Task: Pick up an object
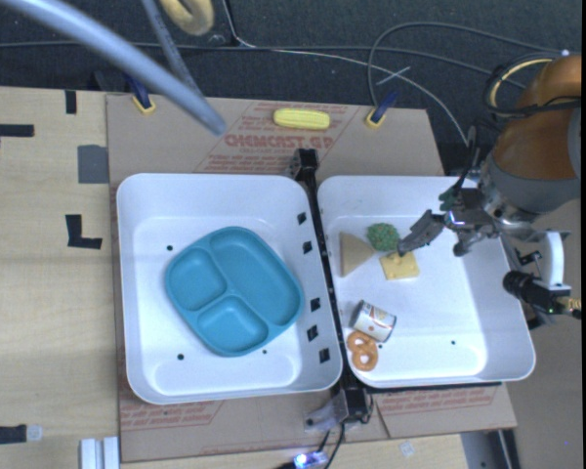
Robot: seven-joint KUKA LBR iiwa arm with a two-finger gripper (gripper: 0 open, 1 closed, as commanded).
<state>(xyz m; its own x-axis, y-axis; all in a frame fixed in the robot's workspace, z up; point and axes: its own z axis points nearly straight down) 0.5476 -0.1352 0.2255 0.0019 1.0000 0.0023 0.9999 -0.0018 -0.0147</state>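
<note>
Colours on the bench: mostly white, tan, blue, w/ small bright bits.

Two white bins point(137, 262), black clips along the shared edge; left bin w/ a plain sky-blue divided plate point(232, 289). In the right bin point(498, 350): dark green broccoli piece point(382, 234), pale yellow cheese block point(402, 267), cream-tan wedge point(355, 254), orange-brown ring point(362, 351), small can point(375, 319) in white and tan w/ dark markings. Brown cardboard sheet point(254, 140) under bins, faded red print; yellow banana-like item point(301, 118) on it. Bench top point(39, 291) light wood-tone w/ black and grey tape marks. Arm point(532, 159) grey w/ orange band; gripper point(425, 231) dark grey/black. Background dark, thin pale cables across.
</note>
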